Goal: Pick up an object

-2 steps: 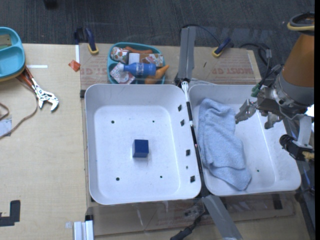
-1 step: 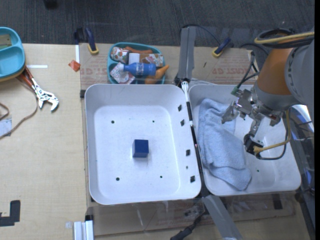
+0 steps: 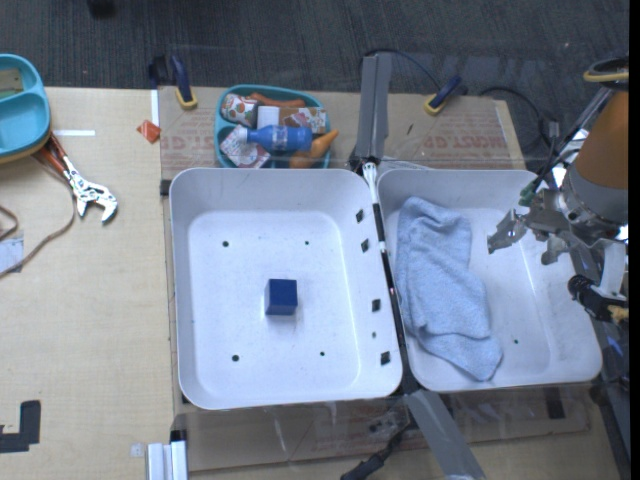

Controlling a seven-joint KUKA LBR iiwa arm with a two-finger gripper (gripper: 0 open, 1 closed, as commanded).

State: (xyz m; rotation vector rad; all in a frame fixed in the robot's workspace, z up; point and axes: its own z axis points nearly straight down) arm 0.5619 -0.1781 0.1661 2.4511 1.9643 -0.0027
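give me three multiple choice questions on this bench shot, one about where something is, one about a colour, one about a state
1. Where does the small blue cube sit?
A. on the floor of the left shallow white bin
B. on the towel in the right bin
C. on the wooden bench beside the wrench

2. What colour is the crumpled cloth towel in the right shallow white bin?
A. red
B. pale blue-grey
C. black

3. How does the towel lie?
A. folded into a neat square
B. hanging over the bin's rim
C. rumpled in a loose strip along the bin's left side

Answers:
1 A, the cube rests alone near the middle of the left bin's floor.
2 B, the cloth reads as light blue-grey against the white bin.
3 C, it shows folds and creases and stays inside the bin by the divider.
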